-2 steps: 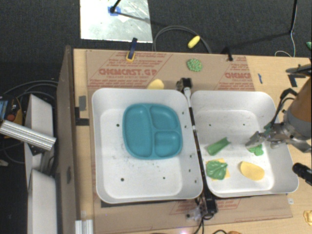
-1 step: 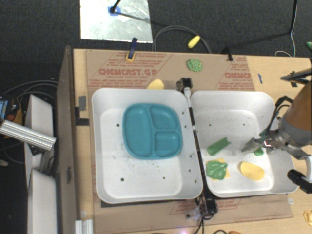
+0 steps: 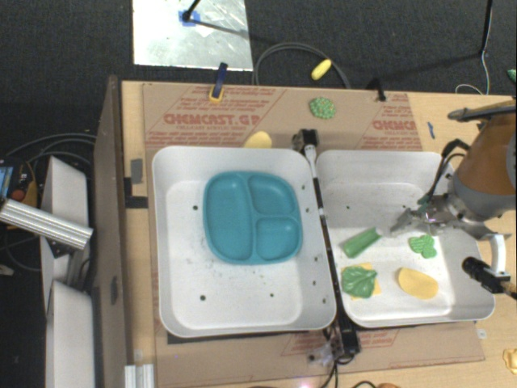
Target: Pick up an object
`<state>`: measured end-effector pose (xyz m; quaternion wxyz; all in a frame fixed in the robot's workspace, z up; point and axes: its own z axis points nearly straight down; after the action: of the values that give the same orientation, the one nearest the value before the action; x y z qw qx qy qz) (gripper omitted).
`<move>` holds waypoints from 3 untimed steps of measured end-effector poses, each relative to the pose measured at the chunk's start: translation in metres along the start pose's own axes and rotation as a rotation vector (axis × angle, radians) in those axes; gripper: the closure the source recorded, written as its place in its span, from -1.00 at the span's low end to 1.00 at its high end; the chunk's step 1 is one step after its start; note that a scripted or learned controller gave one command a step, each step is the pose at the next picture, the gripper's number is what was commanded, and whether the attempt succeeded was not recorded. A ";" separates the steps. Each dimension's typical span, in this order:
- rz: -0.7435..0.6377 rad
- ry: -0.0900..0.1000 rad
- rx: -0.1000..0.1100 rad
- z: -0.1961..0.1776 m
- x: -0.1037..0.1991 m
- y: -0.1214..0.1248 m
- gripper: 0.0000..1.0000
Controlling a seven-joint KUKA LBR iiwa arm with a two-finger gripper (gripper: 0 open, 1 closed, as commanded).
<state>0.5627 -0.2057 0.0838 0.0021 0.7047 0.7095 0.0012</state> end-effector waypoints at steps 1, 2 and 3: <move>0.008 0.002 0.007 0.000 -0.001 -0.047 -1.00; 0.005 0.000 0.000 -0.012 -0.001 -0.044 1.00; 0.005 0.000 0.000 -0.011 -0.001 -0.044 -1.00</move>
<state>0.5186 -0.2065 0.0949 0.0019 0.7065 0.7077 0.0011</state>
